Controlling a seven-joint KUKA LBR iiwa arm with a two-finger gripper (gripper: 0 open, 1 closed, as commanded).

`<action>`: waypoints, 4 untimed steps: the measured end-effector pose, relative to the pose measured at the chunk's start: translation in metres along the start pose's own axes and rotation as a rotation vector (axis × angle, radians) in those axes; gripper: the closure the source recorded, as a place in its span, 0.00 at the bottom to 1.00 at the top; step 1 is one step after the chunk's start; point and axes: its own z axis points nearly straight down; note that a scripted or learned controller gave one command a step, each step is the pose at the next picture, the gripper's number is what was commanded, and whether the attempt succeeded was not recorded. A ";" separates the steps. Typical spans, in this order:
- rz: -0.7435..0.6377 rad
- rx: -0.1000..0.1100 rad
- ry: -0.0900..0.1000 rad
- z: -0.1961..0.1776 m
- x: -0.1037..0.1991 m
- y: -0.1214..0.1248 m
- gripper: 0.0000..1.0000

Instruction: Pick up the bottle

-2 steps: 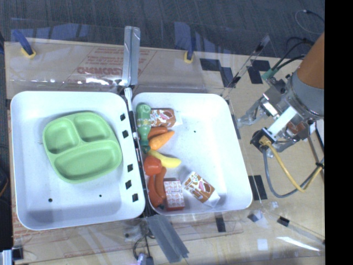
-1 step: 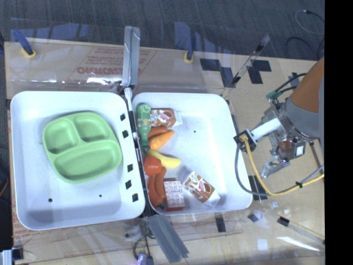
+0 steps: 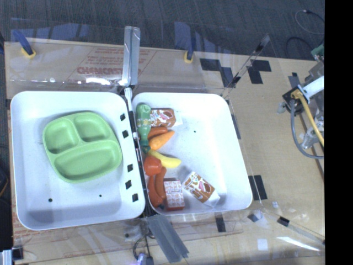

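The bottle (image 3: 144, 120) is green and lies lengthwise against the left wall of the right bin (image 3: 220, 148), near its far corner. A brown and white snack packet (image 3: 163, 116) touches its right side. An orange carrot (image 3: 161, 141) lies across its lower end. A piece of the robot's wrist gear with a yellow cable (image 3: 309, 112) sits at the right edge of the view, well outside the bins and far from the bottle.
Further down the right bin's left side lie a yellow banana (image 3: 167, 160), red toy food (image 3: 154, 176), a red and white box (image 3: 174, 195) and a small carton (image 3: 200, 187). The left bin (image 3: 27, 164) holds a green divided plate (image 3: 83, 146).
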 end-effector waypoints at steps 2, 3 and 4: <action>0.023 0.003 -0.004 0.137 0.000 0.000 0.00; -0.029 0.003 -0.006 0.210 -0.001 0.000 0.00; -0.034 0.004 -0.006 0.201 -0.001 0.000 1.00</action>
